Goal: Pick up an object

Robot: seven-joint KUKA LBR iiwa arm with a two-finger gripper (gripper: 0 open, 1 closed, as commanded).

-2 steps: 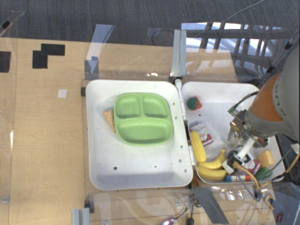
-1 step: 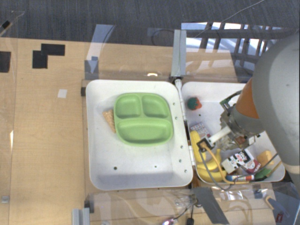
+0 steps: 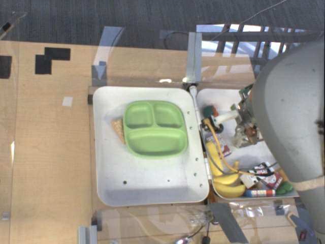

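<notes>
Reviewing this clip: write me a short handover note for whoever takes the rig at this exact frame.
Gripper: down inside the right bin, near its middle; finger state is not readable and nothing is visibly held.
Right bin contents: bananas along the left and front side, markers at the front edge, plus small clutter around the gripper that is too jumbled to name.
Left bin: green divided tray with a tan, cracker-like item tucked at its left edge.
Done: arm positioned over the clutter.
Left: confirm a grasp and lift one object.
</notes>
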